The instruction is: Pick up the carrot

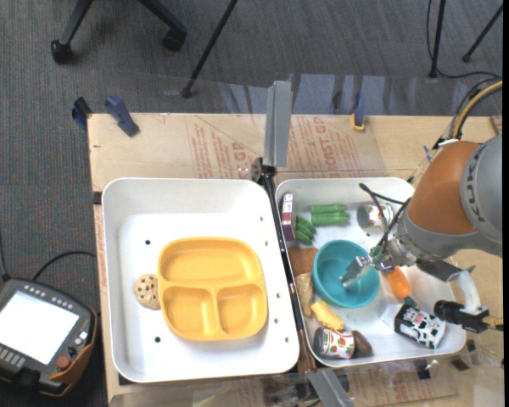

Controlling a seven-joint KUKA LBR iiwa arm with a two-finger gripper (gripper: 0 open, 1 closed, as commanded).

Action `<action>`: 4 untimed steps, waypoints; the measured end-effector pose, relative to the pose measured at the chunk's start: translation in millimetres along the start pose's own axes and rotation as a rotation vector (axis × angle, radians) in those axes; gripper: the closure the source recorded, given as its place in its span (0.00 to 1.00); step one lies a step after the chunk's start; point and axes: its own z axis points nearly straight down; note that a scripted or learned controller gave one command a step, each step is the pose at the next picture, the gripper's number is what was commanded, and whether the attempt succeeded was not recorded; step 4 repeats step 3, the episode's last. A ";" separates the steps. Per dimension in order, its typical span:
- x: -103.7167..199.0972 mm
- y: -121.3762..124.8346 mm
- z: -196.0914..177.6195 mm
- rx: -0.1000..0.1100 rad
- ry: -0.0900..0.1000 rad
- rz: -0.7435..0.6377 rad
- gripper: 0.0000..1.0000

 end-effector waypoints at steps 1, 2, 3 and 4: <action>-23.7 -38.5 -2.4 -0.008 0.008 -0.082 0.00; -25.1 -37.6 -13.4 -0.010 0.005 -0.084 1.00; -19.5 -75.3 -23.1 -0.007 -0.004 -0.214 1.00; -19.5 -75.3 -23.1 -0.007 -0.004 -0.214 1.00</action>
